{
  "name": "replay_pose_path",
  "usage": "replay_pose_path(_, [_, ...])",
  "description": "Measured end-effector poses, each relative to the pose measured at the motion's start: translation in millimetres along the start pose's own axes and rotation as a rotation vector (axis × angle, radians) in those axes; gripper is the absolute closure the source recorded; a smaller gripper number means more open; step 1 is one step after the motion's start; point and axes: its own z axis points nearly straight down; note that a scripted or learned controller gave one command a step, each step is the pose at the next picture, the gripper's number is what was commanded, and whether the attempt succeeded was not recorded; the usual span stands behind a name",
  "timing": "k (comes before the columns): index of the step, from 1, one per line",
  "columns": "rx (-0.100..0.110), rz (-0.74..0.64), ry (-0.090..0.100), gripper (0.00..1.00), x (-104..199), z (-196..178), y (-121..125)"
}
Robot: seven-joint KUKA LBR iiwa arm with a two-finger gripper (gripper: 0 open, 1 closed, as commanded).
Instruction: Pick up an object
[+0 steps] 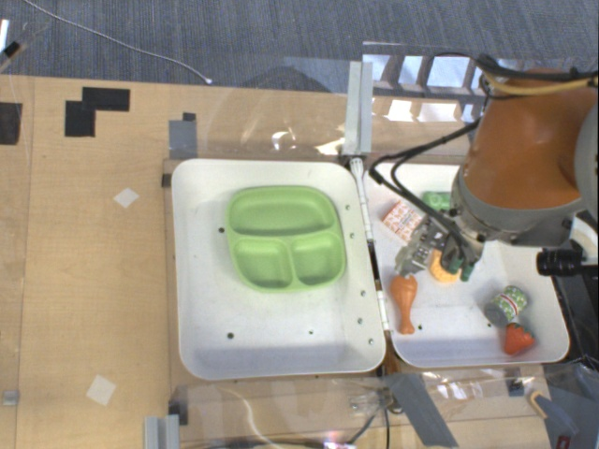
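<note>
Reaching stage, by the look of it: claw (432,253) low inside the right bin (468,340), near that bin's left wall, hanging just above and beside a drumstick (404,300), nothing seen between the fingers. Open or closed, cannot tell; metal parts blur together under the wrist. Likely target the drumstick, though a small yellow-orange piece (440,269) right under the claw could equally be meant. Drumstick: toy-like, orange-tan, fat end toward the claw, thin end pointing to the bin's front edge, lying flat close to the left wall, apart from the rest. Smooth and tapered, so probably prone to slipping if pinched at the narrow end. Next move calls for centring over the thick part, dropping straight down, closing across the width, then lifting clear of the wall. Elsewhere in the same bin: a printed card (401,217) toward the back left, a green block (436,200) behind it, a small can (510,304) and a red piece (518,341) near the front right corner. Left bin (197,279) carrying a green divided plate (283,237).
</note>
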Motion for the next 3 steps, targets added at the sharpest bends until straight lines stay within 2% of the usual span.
replay_pose_path(1, [0.000, -0.377, 0.001, 1.00, 7.4, -12.9, 13.4])
replay_pose_path(2, [-0.001, -1.115, 0.005, 1.00, -1.6, 45.1, -5.9])
replay_pose_path(3, [-0.003, -1.218, 0.002, 1.00, 3.7, 40.4, 51.8])
